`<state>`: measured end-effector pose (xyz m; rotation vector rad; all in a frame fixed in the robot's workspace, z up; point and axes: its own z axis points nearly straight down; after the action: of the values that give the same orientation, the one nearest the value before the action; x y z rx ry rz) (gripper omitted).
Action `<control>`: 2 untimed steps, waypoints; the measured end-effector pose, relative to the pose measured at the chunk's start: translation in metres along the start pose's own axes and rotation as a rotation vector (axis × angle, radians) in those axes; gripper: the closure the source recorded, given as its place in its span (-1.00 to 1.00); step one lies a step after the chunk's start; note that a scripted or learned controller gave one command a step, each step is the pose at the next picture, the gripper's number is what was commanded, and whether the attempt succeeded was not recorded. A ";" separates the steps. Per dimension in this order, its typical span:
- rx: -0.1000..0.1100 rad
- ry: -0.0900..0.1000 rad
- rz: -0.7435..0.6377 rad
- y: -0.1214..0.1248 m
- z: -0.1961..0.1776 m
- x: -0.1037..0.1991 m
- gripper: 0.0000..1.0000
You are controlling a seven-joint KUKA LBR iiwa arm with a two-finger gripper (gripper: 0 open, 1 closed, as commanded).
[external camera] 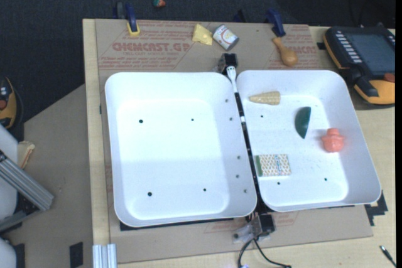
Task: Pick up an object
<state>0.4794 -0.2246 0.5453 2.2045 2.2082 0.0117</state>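
Note:
The right bin (352, 97) holds several small objects. A tan cone-shaped piece (265, 98) lies near its back left. A dark green curved piece (303, 121) sits right of centre, with an orange-pink lumpy toy (333, 140) just to its right. A flat patterned green-and-white packet (273, 166) rests at the front left of this bin, close to the divide. The left bin (119, 135) stands beside it.
On the brown board behind the bins lie a yellow wedge (202, 35), a small white box (225, 37) and a wooden pear-shaped piece (286, 53). Blue clamps (131, 17) hold the board's back edge. A black and yellow pendant (367, 59) sits at the right.

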 end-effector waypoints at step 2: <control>0.016 0.007 0.002 -0.003 0.166 0.007 1.00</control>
<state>0.4795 -0.2189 0.3791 2.2185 2.2175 0.0017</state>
